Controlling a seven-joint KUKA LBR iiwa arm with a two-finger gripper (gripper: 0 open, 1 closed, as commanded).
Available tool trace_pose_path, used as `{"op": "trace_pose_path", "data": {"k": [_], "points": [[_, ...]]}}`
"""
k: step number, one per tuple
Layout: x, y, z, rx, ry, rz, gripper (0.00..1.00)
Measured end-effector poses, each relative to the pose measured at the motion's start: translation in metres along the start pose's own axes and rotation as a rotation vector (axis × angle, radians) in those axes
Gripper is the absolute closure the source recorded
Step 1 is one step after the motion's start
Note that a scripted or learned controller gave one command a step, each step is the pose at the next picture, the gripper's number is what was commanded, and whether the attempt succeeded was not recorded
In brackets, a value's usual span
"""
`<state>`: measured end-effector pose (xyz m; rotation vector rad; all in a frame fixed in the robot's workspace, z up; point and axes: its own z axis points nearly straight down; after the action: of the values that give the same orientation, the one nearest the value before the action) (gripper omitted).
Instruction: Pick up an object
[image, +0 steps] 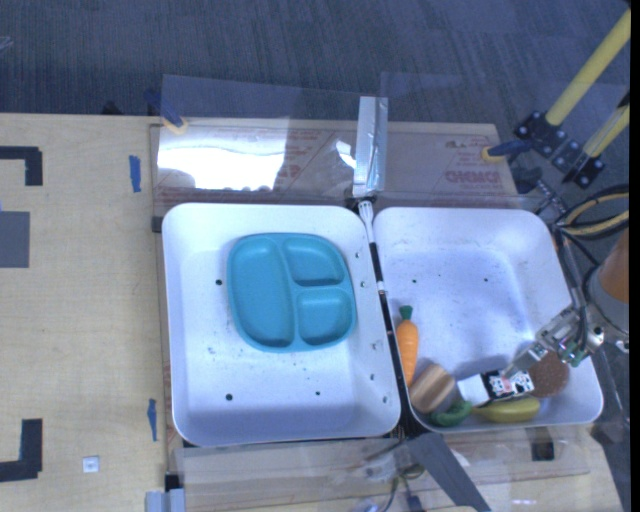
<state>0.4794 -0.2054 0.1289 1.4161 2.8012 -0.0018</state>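
Note:
My gripper (545, 350) hangs over the right bin's (450, 260) lower right corner, reaching in from the right. Just below it lies a brown round object (550, 378). To the left of that sit a small black and white item (498, 384) and a yellow banana (512, 409). Further left are a tan and brown rounded object (430, 386) with a green piece (451, 414) beneath it. An orange carrot (407, 345) lies along the bin's left wall.
The left bin (200, 380) holds a blue divided plate (291, 290) near its middle. A clear plastic sheet (260, 150) and a metal strip (369, 145) lie behind the bins. Yellow-handled tools (585, 75) stand at the upper right.

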Motion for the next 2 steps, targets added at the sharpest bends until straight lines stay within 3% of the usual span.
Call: {"op": "trace_pose_path", "data": {"k": [1,2], "points": [[0.010,0.011,0.001,-0.005,-0.005,0.010,0.00],[0.028,0.092,0.041,-0.007,-0.004,-0.139,0.00]]}}
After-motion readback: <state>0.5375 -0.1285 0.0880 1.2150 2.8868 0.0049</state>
